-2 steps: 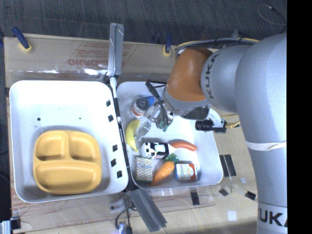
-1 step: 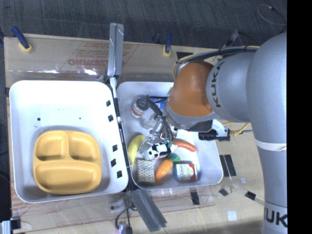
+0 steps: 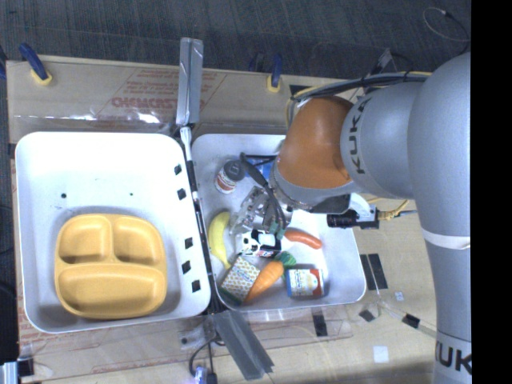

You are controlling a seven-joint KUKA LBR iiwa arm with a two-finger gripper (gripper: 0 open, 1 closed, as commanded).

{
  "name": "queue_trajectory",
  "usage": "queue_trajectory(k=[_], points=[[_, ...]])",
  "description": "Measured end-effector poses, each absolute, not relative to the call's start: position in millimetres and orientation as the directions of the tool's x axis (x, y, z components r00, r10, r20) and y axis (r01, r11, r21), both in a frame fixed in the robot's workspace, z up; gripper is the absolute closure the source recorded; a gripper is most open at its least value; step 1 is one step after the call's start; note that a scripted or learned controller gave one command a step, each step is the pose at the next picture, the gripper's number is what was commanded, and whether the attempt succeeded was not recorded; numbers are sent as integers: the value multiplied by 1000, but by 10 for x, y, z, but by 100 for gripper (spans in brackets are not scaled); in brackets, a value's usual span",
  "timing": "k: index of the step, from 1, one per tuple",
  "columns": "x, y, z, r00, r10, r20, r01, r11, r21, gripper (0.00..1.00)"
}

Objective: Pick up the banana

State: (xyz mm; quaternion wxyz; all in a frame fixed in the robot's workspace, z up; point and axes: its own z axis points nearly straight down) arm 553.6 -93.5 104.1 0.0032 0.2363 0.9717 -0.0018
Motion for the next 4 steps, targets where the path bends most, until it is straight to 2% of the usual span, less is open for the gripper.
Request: queue_trajectory(k=[1,2,3,4], points=[[5536,-935,1040,-888,459,-7,459,888,-2,0],[5415,-889,938,-996,91,-6,91,996,1,0],[6348,-956,928,-965,264,-2,264,965,0,0],[5797,-887,922,-998,68,0,68,998,0,0]])
